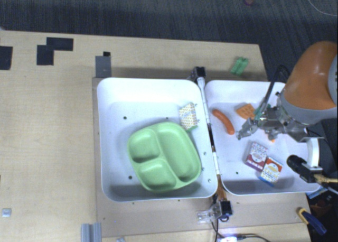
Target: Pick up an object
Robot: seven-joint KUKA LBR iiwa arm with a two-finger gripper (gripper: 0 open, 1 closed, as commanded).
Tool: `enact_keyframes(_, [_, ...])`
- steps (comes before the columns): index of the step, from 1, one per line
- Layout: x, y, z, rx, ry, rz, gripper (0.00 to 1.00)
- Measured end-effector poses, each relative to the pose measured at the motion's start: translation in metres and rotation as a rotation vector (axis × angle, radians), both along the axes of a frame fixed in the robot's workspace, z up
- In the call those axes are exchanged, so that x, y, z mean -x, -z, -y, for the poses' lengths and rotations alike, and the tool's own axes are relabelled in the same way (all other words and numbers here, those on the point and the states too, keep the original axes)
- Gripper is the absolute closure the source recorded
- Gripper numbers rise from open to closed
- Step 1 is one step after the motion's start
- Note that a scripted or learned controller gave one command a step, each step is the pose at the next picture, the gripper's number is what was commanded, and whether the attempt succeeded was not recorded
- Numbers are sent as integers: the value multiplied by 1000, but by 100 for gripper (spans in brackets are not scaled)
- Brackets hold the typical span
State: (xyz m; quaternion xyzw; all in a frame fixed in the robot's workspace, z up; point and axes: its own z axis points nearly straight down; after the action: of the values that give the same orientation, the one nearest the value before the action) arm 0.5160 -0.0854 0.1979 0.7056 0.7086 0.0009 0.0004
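A: Surface?
B: Your tan bench (47, 146) carries two white bins; dark carpet (158, 3) lies beyond.
A: Item?
B: Orange sausage (223, 121), right bin (227, 183), near its left wall, long axis diagonal. Your gripper (247, 130) hangs beside it, fingers spread, holding nothing.

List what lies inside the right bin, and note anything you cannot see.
In the right bin lie a sausage, an orange cracker, a purple packet and a small box. The gripper hangs over the bin, and the arm covers its right side.
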Motion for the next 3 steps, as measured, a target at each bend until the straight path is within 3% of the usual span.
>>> enact_keyframes(1, [-30,111,33,2,3,8,0])
enact_keyframes(2, [-31,99,33,3,2,13,100])
enact_keyframes(3, [-31,99,33,3,2,13,0])
